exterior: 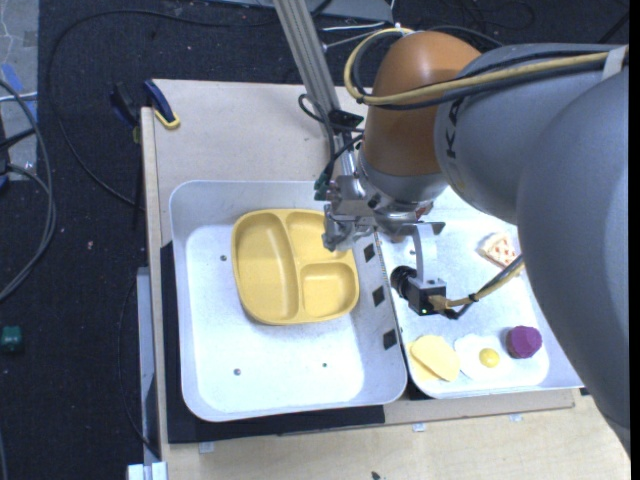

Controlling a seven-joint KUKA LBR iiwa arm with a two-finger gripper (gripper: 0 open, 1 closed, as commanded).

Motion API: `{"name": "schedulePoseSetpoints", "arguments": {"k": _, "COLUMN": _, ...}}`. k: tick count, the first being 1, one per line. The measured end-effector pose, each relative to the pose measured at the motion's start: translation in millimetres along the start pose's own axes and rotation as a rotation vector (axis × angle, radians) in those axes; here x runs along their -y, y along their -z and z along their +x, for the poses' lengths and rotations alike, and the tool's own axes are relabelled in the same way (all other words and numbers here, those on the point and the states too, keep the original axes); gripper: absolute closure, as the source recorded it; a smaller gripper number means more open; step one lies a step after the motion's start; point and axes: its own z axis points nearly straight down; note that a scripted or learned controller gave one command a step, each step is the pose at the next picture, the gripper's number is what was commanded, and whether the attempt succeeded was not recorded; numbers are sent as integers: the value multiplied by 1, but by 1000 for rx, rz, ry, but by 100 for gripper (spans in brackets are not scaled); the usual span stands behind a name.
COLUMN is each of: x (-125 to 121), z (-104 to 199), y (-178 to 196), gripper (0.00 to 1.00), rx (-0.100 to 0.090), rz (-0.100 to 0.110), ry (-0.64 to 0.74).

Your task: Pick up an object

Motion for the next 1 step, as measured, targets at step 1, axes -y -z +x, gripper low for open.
{"name": "schedulePoseSetpoints", "arguments": {"k": 1, "x": 0, "z": -3, "y": 0, "gripper": 0, "rx": 2, "rz": 1, "ry": -5}}
